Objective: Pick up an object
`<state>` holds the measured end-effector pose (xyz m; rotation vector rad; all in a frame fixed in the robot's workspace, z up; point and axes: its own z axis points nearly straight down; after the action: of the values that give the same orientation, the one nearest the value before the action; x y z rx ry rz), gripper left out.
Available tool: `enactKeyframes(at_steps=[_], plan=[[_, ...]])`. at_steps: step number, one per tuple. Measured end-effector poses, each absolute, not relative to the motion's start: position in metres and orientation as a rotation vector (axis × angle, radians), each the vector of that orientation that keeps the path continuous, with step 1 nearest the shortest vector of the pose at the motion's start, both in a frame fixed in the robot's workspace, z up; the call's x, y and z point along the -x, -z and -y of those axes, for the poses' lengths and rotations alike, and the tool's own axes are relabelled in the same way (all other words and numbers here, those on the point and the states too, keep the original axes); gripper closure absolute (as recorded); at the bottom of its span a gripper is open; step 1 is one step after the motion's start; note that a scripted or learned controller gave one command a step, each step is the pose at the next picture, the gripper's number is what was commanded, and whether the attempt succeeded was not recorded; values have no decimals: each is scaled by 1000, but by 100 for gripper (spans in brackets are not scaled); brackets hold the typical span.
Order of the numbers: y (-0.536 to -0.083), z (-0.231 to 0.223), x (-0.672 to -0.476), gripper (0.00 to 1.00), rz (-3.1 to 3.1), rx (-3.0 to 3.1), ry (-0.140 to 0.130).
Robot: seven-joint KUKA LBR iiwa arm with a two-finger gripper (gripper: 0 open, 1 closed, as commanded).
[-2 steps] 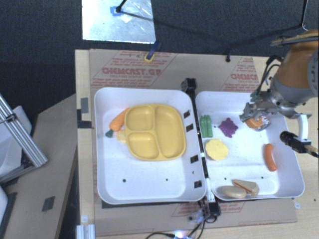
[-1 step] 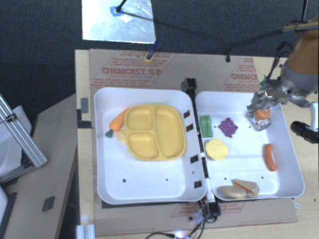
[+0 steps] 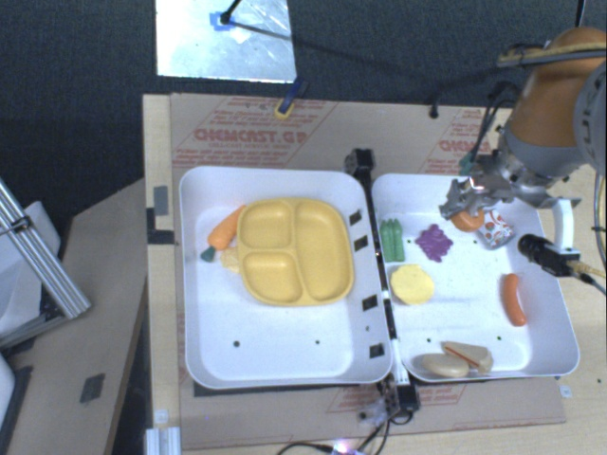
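Observation:
My gripper (image 3: 464, 201) hangs low over the far part of the right bin (image 3: 545, 349), just above and touching the edge of a small orange piece (image 3: 467, 222). A white and red item (image 3: 495, 228) lies right beside that piece. Purple grapes (image 3: 434, 242), green beans (image 3: 391, 239), a yellow round piece (image 3: 413, 284), an orange-red sausage (image 3: 513, 299) and a bread roll (image 3: 455, 358) are spread through the same bin. Whether anything is held cannot be made out.
The left bin (image 3: 204, 349) holds a yellow divided plate (image 3: 289, 250) with a carrot (image 3: 225, 227) at its left side. A black divider (image 3: 375, 254) runs between the bins. A black part of the arm (image 3: 545, 252) juts over the right bin's far right edge.

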<state>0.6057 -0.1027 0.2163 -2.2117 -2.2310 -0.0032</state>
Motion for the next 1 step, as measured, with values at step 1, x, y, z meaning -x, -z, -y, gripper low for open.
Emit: enactKeyframes(at_steps=[1], plan=[[-216, 60, -600, 100, 2230, 2213, 1]])
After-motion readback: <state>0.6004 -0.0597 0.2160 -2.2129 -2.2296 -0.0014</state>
